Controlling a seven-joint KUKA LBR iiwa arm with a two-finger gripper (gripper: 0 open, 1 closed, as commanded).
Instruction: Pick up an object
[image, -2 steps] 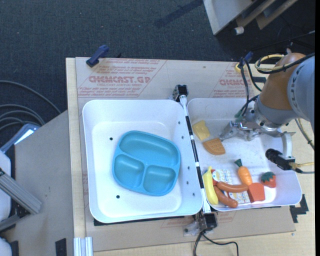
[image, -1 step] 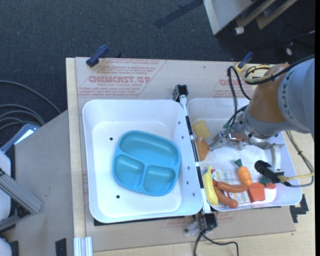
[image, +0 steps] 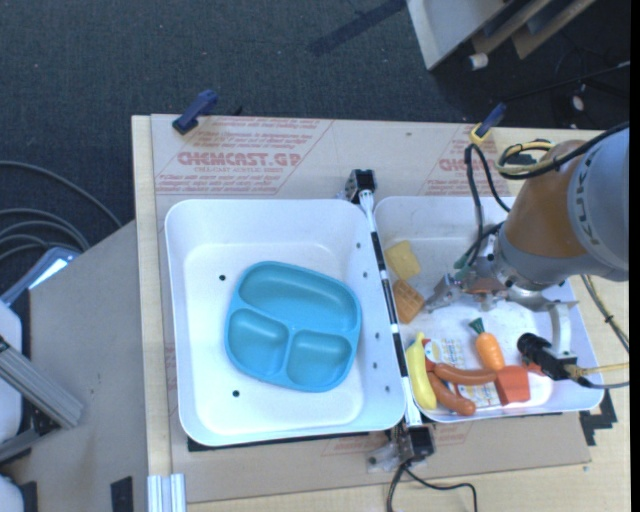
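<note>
Robot lab: bench (image: 250, 150) w/ 2 white bins (image: 190, 300), loose cables (image: 40, 215), grey carpet.

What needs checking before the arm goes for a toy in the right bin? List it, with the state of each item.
1. Targets present in the shallow white right bin: ok; orange toy carrot, yellow toy banana, red-brown toy sausage.
2. Two-finger gripper above that bin: ok, near the tan bread-like pieces.
3. Anything between its fingers: cannot tell.
4. Toys separated enough for a clean grasp: not ok; banana, sausage and red block crowd together.
5. Blue three-compartment plastic plate out of the way: ok, in the left bin.
</note>
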